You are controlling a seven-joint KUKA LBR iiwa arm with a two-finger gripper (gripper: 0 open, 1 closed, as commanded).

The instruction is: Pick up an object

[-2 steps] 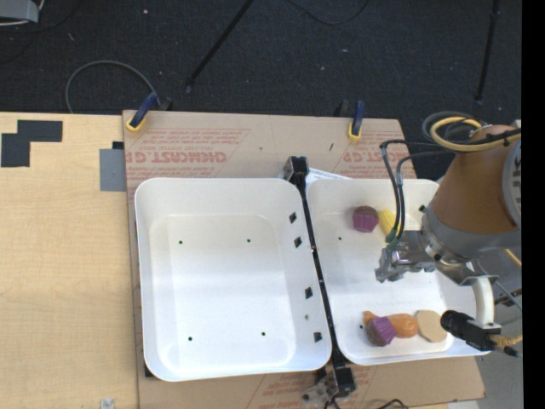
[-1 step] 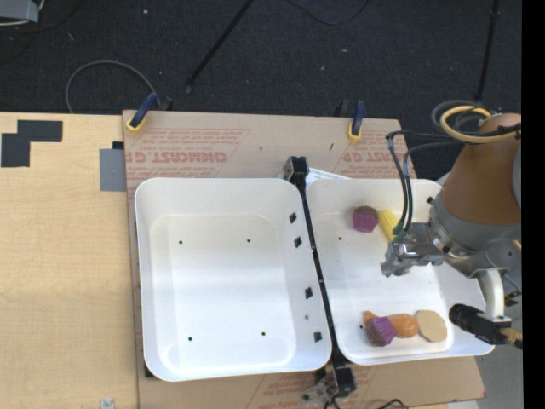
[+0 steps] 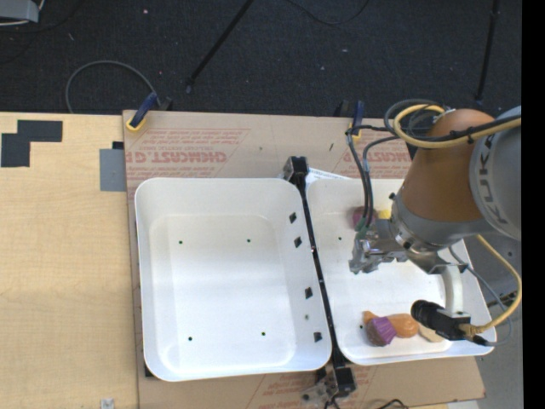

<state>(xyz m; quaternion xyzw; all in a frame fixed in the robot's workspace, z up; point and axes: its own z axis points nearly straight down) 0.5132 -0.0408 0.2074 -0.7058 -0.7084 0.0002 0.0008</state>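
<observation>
- Camera view: the grey KUKA arm with the orange band [image 3: 443, 173] is seen reaching in from the right and bent down over the right shallow white bin [image 3: 341, 313], where the pickable things lie.
- The metal two-finger gripper [image 3: 364, 258] is held low near that bin's floor, by its upper middle; whether it is spread or closed cannot be told.
- A small pinkish object [image 3: 358, 218] is partly hidden just beside the gripper, against the bin's far side.
- A purple lump [image 3: 381, 331] and an orange piece [image 3: 403, 325] lie touching near the front rim, well apart from the gripper.
- The left shallow white bin [image 3: 170, 228] is judged the likely drop place.
- Nothing is seen clamped, so the pick is judged not yet done.
</observation>
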